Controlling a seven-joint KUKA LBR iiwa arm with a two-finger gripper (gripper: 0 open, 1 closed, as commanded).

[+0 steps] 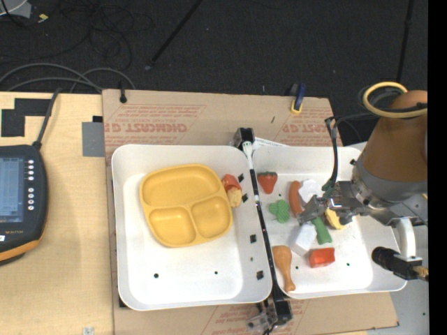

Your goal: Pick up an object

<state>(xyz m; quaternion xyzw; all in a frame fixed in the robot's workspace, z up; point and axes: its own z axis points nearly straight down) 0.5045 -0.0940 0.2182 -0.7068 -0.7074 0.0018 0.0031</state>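
I watch from my desk and I see the arm [394, 145] reaching in from the right, low over the right bin [349, 285]. The gripper [316, 211] is down among the toy food in the middle of that bin, and I cannot tell its state, because the dark metal parts blend with the objects under them. I do not see any object clearly held. Around the gripper the things lie close together: a green piece [281, 211] just to its left, a sausage [296, 195] near it, a green stick [323, 230] and a white block [304, 239] just below, and a yellow piece [335, 219] touching or nearly touching on its right. A red block [322, 257] lies a little lower, a drumstick [283, 265] sits near the divider, and a strawberry [267, 181] is higher up, apart from the pile. I think the program chose this place because the objects are so dense here that some catch is likely. The risk, in my judgement, is that the crowding makes a clean hold hard. The left bin [133, 257] holds a yellow plate [185, 204] with two small toys [232, 189] beside its right edge, well apart from the gripper.
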